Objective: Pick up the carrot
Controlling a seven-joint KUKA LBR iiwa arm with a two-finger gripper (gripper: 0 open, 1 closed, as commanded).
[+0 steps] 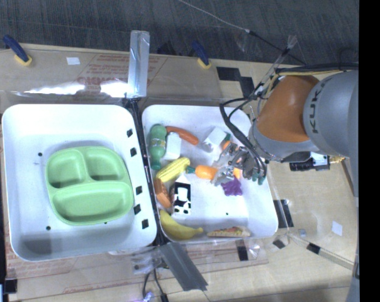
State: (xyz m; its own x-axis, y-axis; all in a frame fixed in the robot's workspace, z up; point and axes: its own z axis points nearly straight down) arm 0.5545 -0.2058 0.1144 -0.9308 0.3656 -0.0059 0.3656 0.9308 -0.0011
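Observation:
The carrot (182, 134), long and orange, lies in the right bin (259, 214) near its back wall, between a green vegetable (156, 145) and a white packet (213, 138). My gripper (233, 166) hangs low over the middle of that bin, to the right of the carrot and a little nearer the front. It sits among cables and toy pieces. A small round orange item (206, 172) lies just to the left of the gripper, and a purple bunch of grapes (231, 187) lies just below it.
The right bin also holds a yellow corn cob (172, 168), a black-and-white cube (182, 199), a banana (178, 229), a hot-dog-like piece (228, 233) and another orange piece (163, 197). A green divided plate (89, 184) lies in the left bin (20, 137).

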